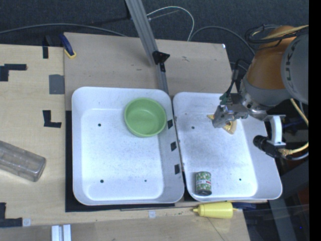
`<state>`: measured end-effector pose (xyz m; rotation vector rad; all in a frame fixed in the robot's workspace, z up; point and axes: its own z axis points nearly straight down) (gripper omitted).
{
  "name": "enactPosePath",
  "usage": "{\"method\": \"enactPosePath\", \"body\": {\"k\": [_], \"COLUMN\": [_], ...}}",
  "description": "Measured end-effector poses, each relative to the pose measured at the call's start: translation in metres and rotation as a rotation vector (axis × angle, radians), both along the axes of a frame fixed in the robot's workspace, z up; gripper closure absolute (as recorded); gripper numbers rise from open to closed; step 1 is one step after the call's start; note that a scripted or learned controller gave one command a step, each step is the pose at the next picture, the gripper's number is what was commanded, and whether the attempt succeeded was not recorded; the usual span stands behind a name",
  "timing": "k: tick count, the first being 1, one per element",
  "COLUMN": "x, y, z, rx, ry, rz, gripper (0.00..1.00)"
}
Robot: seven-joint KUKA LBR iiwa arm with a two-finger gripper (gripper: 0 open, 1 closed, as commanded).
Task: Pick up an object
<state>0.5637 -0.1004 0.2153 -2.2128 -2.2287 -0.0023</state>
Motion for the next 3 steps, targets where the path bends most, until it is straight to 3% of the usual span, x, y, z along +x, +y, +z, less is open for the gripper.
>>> {"method": "enactPosePath", "body": {"k": [1, 3], "x": [0.027, 0.049], "y": [0.045, 0.152], "z": [0.005, 0.003], "rx": [0.0, -0.001], "ry": [0.0, 0.002], "rz": [0.0, -0.001], "gripper": [1.0, 1.0]}}
